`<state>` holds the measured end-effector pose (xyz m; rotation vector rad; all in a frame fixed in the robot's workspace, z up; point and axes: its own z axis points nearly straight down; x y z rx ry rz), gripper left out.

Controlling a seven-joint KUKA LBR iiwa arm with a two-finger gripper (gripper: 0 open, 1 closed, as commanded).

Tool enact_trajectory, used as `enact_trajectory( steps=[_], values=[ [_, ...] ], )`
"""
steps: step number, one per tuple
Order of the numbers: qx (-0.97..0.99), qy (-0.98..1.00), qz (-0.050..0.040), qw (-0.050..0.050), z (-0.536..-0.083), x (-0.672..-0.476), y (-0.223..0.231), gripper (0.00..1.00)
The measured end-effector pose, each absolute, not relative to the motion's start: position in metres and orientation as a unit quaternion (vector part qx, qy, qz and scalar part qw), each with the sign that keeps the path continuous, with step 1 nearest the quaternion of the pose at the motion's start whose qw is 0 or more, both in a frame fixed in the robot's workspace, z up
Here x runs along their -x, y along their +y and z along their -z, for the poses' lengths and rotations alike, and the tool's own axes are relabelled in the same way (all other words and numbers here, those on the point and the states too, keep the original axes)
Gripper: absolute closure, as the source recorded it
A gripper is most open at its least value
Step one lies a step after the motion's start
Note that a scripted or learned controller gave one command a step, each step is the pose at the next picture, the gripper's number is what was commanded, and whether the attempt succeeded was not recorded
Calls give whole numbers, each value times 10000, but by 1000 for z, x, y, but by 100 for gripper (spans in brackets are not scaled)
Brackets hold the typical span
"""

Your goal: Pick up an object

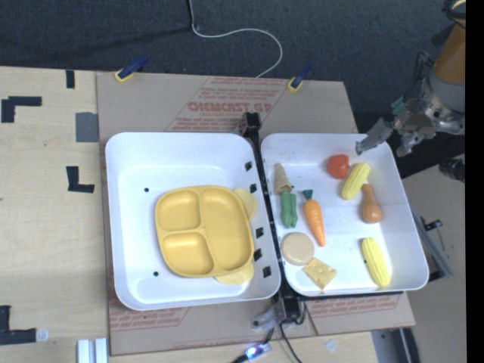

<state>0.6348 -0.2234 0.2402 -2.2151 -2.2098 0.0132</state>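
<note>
Grey and orange-banded, the arm reached in from the right, its two-finger gripper (393, 136) hanging over the upper right corner of the right-hand shallow white bin (404, 203); whether its jaws stood apart or closed could not be told, and nothing was seen between them. Nearest to it, just below and to the left, lay a small red tomato-like toy (338, 165), touching a short yellow corn cob (355, 180) that slanted beside it. A brown drumstick-shaped toy (370, 205) sat under the cob, and a second yellow corn cob (376, 262) lay near the bin's lower right side. Farther left were an orange carrot (314, 218), a green vegetable piece (289, 208), a tan cone (281, 177), a round beige disc (297, 249) and a pale cheese wedge (320, 273). The left-hand white bin (128, 203) held a yellow divided plastic plate (203, 231), well apart from the gripper.
</note>
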Motion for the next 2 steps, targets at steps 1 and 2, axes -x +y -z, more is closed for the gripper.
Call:
enact_trajectory(
  steps=[1, 2],
  values=[
    [7066, -7076, -6, 2, -250, -637, -223, 0],
    [7063, -7079, -21, 25, -188, -631, -217, 0]
  ],
)
